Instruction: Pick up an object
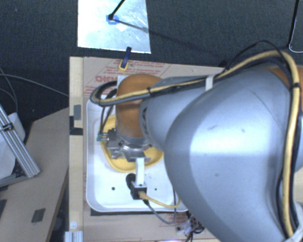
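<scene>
Left of centre in the frame, my tool [128, 151] hangs low over a yellow object [115, 164] lying in the white bin [105, 193]. I cannot tell whether the tool is clenched or released. I judge this the grasp attempt; next comes a firm hold and a clean lift.

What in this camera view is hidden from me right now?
- The yellow object, camera view: mostly under the orange-banded wrist, so its shape is unclear.
- Whether the hand touches the yellow object: blocked by the wrist.
- The white bin: its right part is covered by the grey arm.
</scene>
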Motion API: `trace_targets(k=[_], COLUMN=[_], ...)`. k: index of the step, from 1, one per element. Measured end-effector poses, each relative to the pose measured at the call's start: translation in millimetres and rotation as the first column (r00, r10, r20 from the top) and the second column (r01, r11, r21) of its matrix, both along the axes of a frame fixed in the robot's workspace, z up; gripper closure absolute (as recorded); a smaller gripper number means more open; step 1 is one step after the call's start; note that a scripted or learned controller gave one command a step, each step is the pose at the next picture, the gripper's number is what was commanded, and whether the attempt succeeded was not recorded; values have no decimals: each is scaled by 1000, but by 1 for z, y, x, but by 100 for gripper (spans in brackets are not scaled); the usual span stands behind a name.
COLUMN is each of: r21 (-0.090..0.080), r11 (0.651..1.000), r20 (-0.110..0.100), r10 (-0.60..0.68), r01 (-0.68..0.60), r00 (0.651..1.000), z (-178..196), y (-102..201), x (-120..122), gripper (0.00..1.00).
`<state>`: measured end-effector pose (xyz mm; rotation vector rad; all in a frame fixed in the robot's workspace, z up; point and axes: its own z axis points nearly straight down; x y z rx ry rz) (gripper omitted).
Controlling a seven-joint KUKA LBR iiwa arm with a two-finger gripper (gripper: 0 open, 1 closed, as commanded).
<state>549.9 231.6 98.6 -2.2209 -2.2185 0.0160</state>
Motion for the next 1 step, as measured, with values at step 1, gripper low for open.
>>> trace_targets(k=[1], r21=[6], r11=[1000], r20=[33], r10=[-4], r01=[3], r00=[999], z=[-10], y=[0], x=[-58], gripper=[100])
